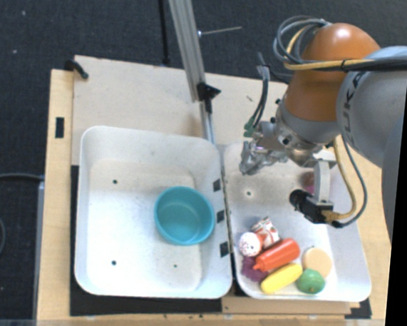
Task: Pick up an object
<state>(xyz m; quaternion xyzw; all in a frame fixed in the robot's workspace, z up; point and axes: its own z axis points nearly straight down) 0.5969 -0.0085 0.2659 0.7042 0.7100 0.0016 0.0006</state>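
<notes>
Nearest, toy food heap crowds right bin's front corner — tight cluster, hard to single out. Left bin holds blue bowl alone. Farther back, hand hovers over right bin's rear — nothing held, finger spread unclear.

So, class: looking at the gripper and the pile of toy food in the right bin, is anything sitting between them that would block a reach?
Nothing visible does. The gripper hangs over the far left of the right bin; the toy food is heaped at the near end, with bare white floor between them.
</notes>
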